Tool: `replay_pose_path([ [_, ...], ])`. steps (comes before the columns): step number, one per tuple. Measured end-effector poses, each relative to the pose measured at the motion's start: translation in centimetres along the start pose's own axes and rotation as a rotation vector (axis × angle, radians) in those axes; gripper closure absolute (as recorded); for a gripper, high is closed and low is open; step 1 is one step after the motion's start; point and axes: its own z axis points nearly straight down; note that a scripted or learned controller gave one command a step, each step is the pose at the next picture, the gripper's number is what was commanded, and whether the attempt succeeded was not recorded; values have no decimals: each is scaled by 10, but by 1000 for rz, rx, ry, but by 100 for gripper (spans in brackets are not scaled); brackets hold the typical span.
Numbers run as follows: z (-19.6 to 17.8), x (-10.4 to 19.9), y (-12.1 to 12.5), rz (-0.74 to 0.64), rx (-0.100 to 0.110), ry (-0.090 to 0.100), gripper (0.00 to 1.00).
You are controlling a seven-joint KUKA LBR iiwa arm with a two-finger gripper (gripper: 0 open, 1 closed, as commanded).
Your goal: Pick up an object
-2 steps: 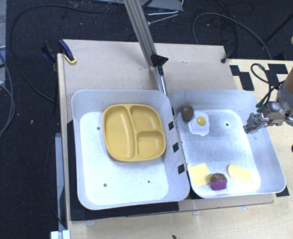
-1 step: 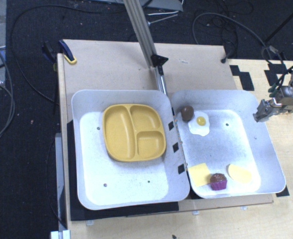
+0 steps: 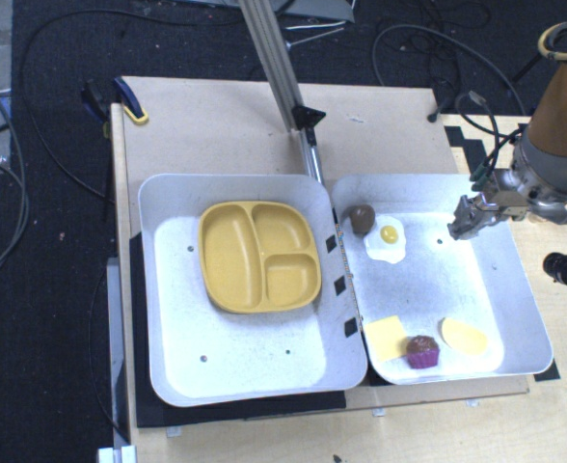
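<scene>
The right bin (image 3: 496, 287) holds a brown round object (image 3: 362, 219), a toy fried egg (image 3: 387, 241), a yellow square slice (image 3: 386, 337), a purple object (image 3: 421, 351) and a yellow oval piece (image 3: 464, 336). My gripper (image 3: 463, 222) hangs over the upper right part of this bin, to the right of the fried egg and apart from it. Nothing is visible between its fingers.
The left bin (image 3: 168, 287) holds a yellow divided tray (image 3: 260, 256). A metal pole (image 3: 274, 51) slants down to the seam between the bins. Cables lie on the dark floor around the bench.
</scene>
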Motion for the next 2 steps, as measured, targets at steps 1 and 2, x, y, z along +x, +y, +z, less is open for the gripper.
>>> replay_pose_path([
  [1,14,46,6,0,0,0,100],
  [2,24,91,10,-1,-1,0,100],
])
